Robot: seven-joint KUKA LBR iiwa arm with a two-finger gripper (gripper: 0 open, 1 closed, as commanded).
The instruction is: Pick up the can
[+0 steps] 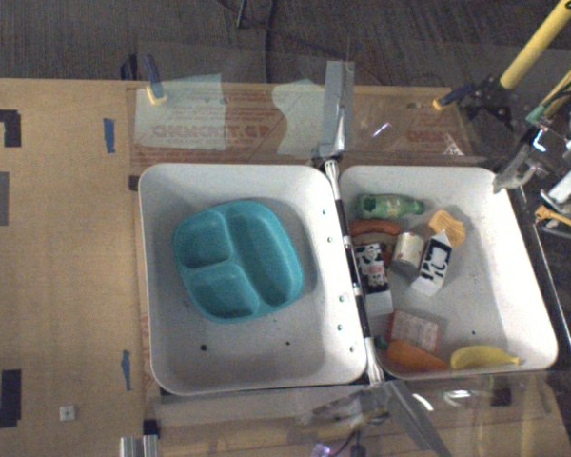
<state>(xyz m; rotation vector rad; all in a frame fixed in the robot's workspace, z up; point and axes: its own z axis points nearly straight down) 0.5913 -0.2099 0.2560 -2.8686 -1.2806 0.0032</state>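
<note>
The can [408,252] is small, silver and tan, and lies on its side in the middle of the right bin [514,274]. It rests between a cow-patterned carton [371,265] on its left and a black-and-white milk carton [435,263] on its right, touching or nearly touching both. My gripper [514,171] hangs over the bin's far right corner, well up and to the right of the can, with nothing seen in it.
Around the can lie a green bottle [388,205], a sausage [374,227], a cheese wedge [447,226], a pink packet [416,328], a carrot [416,355] and a banana [483,357]. The left bin [162,350] holds a teal divided plate [236,258].
</note>
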